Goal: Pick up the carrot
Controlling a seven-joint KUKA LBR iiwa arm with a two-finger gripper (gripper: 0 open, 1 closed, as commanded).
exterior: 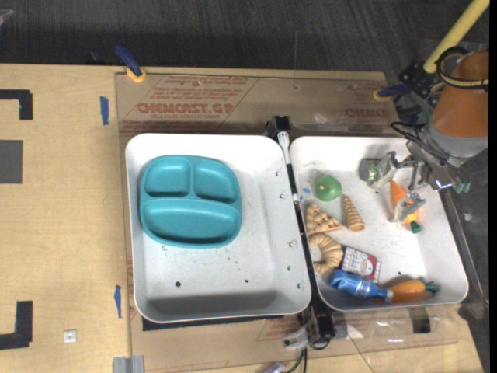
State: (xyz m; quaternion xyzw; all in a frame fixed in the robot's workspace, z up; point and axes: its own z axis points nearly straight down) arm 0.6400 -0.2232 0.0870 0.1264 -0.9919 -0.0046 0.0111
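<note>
While the bench (62, 208) carries two white bins side by side, the left bin (256, 278) holds a teal divided plate (189, 200) and the right bin (450, 231) holds the small items. The arm (458, 103), grey with an orange band, reaches in over the right bin's far right corner. The jaws (404, 186) are closed on a carrot (398, 193), whose orange body shows between the fingers; its green end lies just below. A second carrot (408, 290) lies at the bin's near edge, touching a blue bottle (357, 284). A red-and-white packet (361, 263), a waffle cone (352, 212) and a green ball (328, 186) lie near the divider.
</note>
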